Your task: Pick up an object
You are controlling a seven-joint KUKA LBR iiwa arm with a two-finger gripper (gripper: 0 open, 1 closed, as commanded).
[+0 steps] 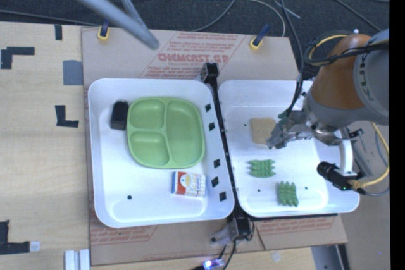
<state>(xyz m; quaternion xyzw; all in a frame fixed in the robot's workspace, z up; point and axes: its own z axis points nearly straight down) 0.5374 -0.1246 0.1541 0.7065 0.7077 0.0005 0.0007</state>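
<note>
A: Camera view, right bin (316,199). Gripper (276,139) hangs low at the right edge of the tan square piece (260,130), which lies flat in the upper left part of that bin. Looks like a sponge or slice of toy bread; can't settle which.

B: Jaws?

A: Can't tell. Fingertips are a dark blur from above; no gap readable, and nothing visibly held between them.

B: Handling guess for the tan piece?

A: Likely light, soft, a bit compressible. Low and flat, so fingers need to straddle opposite edges and press down to the floor. Rough surface, probably grips well, not fragile.

B: Other candidates?

A: Two green ridged toys: one (261,167) near the bin's middle, one (287,193) nearer the front wall. Look rubbery, light, bumpy; pinch across the narrow width.

B: Room?

A: Tan piece sits apart from the bin's left wall and the black divider (219,136), clear floor all round it. Front green toy is close to the front rim, tighter approach. Left bin (101,155) holds a green divided plate (166,132), a black block (119,115) just beside its left edge, and a small carton (188,184) below the plate; well apart from the arm
</note>
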